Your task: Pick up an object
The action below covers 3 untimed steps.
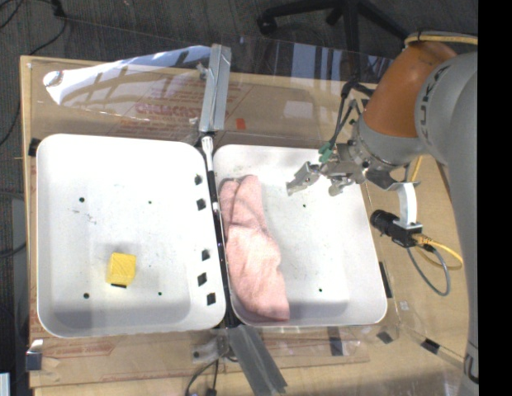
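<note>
Lying in the right bin point(355, 304), pink cloth point(252, 250) just left of the parted, empty fingers point(299, 180).

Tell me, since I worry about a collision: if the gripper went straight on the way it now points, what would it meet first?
Probably the pink cloth. The gripper points left over the right bin, though height is unclear from above.

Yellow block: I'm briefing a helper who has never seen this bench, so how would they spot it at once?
Find the two white bins side by side and take the left bin, the one away from the arm. The yellow block lies near its front left part, alone on the white floor. It is small, square and yellow, unlike the long pink cloth in the right bin.
</note>
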Available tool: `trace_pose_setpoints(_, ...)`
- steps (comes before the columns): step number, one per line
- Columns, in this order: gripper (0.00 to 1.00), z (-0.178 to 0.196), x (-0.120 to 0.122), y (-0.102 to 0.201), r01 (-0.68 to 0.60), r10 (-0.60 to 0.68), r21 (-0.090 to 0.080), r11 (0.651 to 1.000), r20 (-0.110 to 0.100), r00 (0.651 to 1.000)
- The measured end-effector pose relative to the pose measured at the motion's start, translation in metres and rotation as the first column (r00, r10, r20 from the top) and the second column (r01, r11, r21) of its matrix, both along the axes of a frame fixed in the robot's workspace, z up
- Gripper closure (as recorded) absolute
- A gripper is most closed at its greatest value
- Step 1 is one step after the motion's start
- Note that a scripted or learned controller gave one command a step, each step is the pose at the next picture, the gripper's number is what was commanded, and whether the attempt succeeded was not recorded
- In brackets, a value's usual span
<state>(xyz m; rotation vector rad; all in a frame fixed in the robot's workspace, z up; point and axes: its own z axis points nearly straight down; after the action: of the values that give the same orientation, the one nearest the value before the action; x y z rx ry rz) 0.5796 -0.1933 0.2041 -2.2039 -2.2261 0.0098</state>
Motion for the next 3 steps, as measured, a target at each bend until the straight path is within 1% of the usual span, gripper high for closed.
trace_pose_setpoints(1,0.00,-0.113,-0.005,0.017,-0.340,0.340,0.000,0.940,0.010,0.940)
trace_pose_setpoints(2,0.00,-0.114,0.024,0.007,-0.515,0.515,0.000,0.857,0.009,0.857)
trace_pose_setpoints(3,0.00,-0.114,0.001,0.040,-0.413,0.413,0.002,0.911,0.004,0.911)
